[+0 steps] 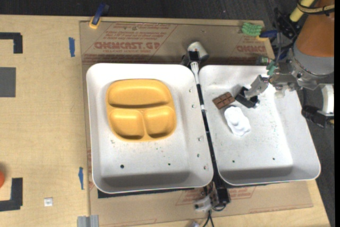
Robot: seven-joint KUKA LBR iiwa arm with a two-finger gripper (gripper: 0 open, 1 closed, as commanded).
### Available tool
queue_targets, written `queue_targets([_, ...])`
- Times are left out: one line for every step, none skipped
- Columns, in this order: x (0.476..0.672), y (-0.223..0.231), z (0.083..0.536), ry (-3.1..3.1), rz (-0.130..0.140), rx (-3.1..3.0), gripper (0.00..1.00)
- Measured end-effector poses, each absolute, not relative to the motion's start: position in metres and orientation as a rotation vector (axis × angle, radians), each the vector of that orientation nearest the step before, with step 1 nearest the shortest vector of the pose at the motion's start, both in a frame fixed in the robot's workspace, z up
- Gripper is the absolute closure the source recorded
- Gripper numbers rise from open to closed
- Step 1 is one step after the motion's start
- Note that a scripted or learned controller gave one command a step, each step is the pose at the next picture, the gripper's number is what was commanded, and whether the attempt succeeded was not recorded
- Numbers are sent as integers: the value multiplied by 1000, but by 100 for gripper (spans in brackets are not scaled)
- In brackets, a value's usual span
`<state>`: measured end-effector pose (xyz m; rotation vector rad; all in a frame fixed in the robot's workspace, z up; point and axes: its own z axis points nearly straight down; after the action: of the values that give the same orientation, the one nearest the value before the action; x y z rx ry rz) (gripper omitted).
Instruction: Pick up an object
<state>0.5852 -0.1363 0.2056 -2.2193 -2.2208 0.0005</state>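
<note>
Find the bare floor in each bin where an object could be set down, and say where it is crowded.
Left bin: bare strip below the yellow tray. Right bin: bare lower half, below the white object. Crowded: upper middle, with brown block, white object and tool.

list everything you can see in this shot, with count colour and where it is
shallow white plastic bins: 2, white, side by side on the bench
yellow three-compartment plastic tray: 1, yellow, in the left bin, toward its far side
small brown rectangular block: 1, brown, in the right bin near its left wall
lumpy white object: 1, white, in the right bin, just in front of the brown block
blue clamp: 1, blue and yellow, far left corner of the brown board
green clamp: 1, green, far right corner of the board
gripper: 1, black tip, over the right bin beside the brown block
grey arm with orange band: 1, right edge
</note>
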Motion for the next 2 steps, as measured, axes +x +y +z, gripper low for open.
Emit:
queue_targets([575,-111,86,-2160,-3,-2286,0])
queue_targets([577,-111,98,-2158,-11,-2290,100])
